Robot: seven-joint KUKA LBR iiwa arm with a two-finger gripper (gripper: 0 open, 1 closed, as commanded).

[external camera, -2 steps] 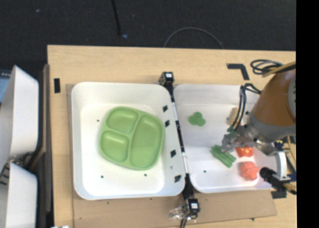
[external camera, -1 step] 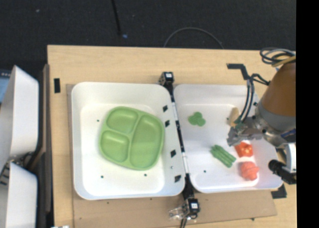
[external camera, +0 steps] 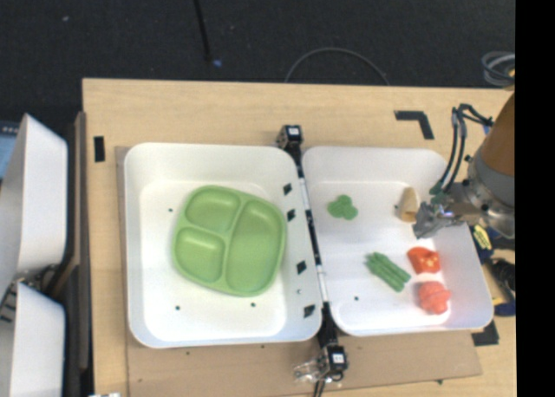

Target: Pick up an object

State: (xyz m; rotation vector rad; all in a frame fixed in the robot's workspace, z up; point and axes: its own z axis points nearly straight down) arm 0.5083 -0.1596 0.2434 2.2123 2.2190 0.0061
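Right bin (external camera: 373,313): tan piece (external camera: 407,204), green clump (external camera: 342,207), green pod (external camera: 387,270), red piece (external camera: 423,259), pink-red ball (external camera: 434,297). Left bin (external camera: 147,317): green divided plate (external camera: 230,238). Tool (external camera: 427,220) beside tan piece, above red piece; finger state: cannot tell. Likely target, red piece: judged light, stiff, smooth, slippery; grip across narrow sides.

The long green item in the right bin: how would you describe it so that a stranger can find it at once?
Look at the right bin, not the one holding the green divided plate. Near its lower middle lies the long green item, slanted. It is a dark green bundle of sticks, unlike the small round green piece above it and the red pieces beside it.
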